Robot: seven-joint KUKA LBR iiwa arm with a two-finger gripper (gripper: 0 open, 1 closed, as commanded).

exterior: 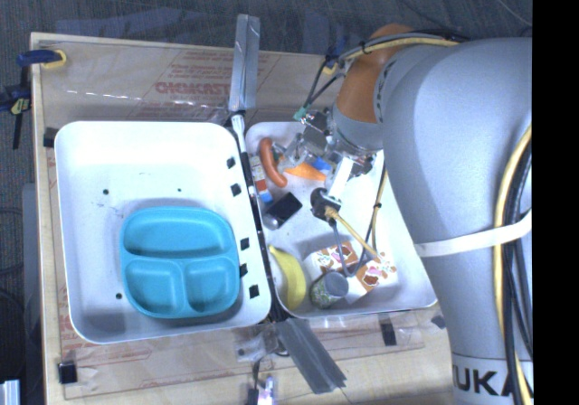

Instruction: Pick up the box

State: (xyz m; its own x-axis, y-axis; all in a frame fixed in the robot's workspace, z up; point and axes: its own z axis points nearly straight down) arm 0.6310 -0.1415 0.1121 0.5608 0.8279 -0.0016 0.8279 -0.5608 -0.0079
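Observation:
In the right bin (409, 293), a white box with an orange and red pattern (360, 268) lies near the front. A small flat black box (284, 208) lies toward the bin's left wall. My gripper (306, 150) is down in the far part of the right bin, over a clutter of small orange and blue items. It is apart from the patterned box, and just beyond and to the right of the black one. The grey wrist with its orange band (366, 91) hides most of what lies under it.
An orange sausage-shaped item (270, 164) lies at the right bin's far left. A banana (289, 275) and a round grey-lidded item (332, 287) sit at its front. A yellow cable (355, 233) hangs over the patterned box. The left bin (90, 168) holds a blue compartment tray (179, 260).

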